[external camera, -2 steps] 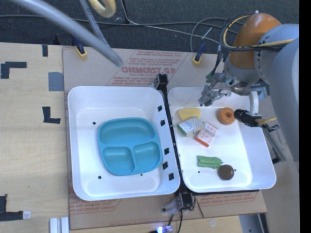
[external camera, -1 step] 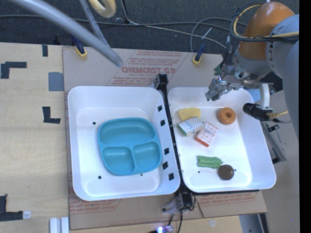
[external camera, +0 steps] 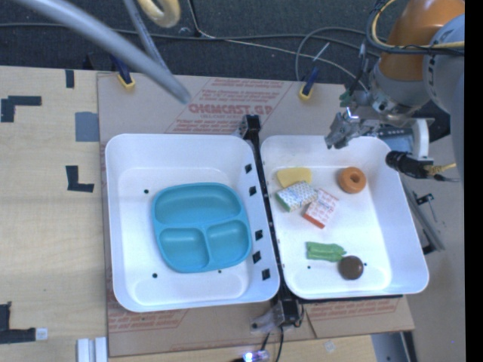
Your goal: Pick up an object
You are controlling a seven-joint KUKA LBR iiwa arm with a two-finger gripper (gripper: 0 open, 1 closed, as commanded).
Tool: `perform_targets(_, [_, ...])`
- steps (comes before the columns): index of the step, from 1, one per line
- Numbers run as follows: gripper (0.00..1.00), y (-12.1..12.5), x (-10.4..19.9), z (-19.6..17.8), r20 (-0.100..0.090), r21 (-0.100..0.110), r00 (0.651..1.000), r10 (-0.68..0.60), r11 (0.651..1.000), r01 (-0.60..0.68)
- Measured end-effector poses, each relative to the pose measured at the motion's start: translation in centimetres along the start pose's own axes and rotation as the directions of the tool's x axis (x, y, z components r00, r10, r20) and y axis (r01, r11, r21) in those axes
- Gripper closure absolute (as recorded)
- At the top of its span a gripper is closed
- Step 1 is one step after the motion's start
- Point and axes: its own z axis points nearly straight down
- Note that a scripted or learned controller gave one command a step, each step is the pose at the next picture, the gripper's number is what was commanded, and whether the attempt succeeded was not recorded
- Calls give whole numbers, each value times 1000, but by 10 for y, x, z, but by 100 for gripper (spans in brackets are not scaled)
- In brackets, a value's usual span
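— White bins, two of them side by side on my screen. What's in them?

— My left bin [external camera: 121, 202] has a blue divided tray [external camera: 200, 227] lying flat in its middle. My right bin [external camera: 404, 232] holds the loose items: a yellow wedge [external camera: 293, 176] near the divider, a green-and-white packet [external camera: 295, 196] just below it and touching it, and a red-and-white packet [external camera: 321, 207] right beside that. An orange ring, doughnut-like [external camera: 352, 179], sits apart toward the far right side. Near the front edge I see a green piece [external camera: 324, 252], with a brown round thing [external camera: 350, 267] just beside it.

— And the gripper?

— My gripper [external camera: 337, 139] hangs over the far edge of the right bin, near the back rim, above and a little left of the orange ring. I see nothing between its fingers, but from this slant I cannot tell how far apart they stand.

— The arm?

— It reaches in from the right, its orange band [external camera: 423, 32] at the upper corner.
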Motion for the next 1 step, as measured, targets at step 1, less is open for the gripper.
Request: perform_targets(1, [100,-11,52,4,-1,4,1000,-3,1000,3])
